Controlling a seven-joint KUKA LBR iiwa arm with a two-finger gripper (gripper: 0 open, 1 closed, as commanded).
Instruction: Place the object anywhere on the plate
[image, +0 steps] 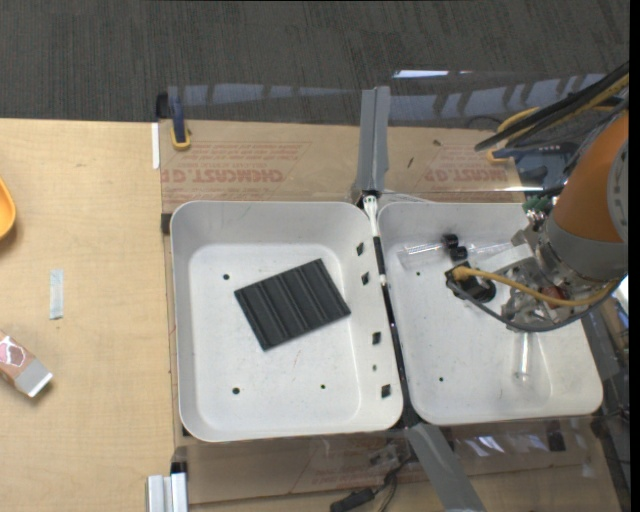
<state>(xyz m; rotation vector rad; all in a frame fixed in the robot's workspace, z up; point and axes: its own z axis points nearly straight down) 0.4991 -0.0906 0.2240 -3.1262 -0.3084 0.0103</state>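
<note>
I am looking down on a wide tan wooden worktop. It carries two shallow white plastic bins side by side, so a thing can go from one to the other in a short move. The big grey arm with the orange band reaches in from the right and hangs over the right white bin, low inside it, I think to pick something up. A dark grey ribbed flat plate lies at a slant in the middle of the left white bin. Nothing rests on it yet, so the job is not done.

A yellow cable loops in front of the arm's tip and hides the jaws. I cannot tell if they are open or shut, or if they have hold of anything.

A small clear tube-like thing lies in the right bin, just below the arm's tip. I guess this is the object to move, well apart from the plate.
</note>
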